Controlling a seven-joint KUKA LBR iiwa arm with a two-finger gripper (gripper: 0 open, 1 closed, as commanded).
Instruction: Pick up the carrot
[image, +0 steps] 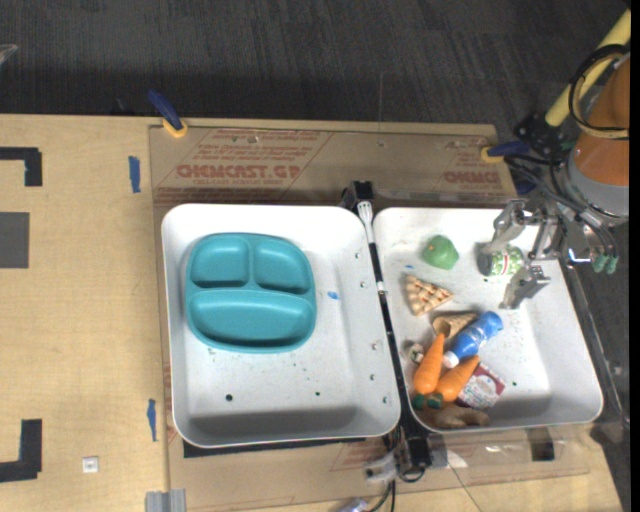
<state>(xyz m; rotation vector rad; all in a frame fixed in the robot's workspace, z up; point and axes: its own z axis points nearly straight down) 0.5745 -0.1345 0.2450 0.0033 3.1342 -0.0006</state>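
Observation:
The carrot (430, 364) is orange and lies at a slant in the front part of the right bin (560, 395), its green top toward the bin's front edge. A second orange carrot-like piece (459, 377) lies right beside it. My gripper (506, 270) hangs over the back right of the same bin, well behind and to the right of the carrot. Its fingers (523, 288) stand open and apart. A small green-and-white can (502, 263) sits in the gap between them; I cannot tell whether they touch it.
A blue bottle (475, 336) lies just right of the carrot, with a red-and-white packet (484, 388) in front of it. A green ball (439, 251), a waffle-patterned wedge (427, 294) and a brown cone (452, 322) lie behind. The left bin (340, 400) holds a teal divided plate (250, 290).

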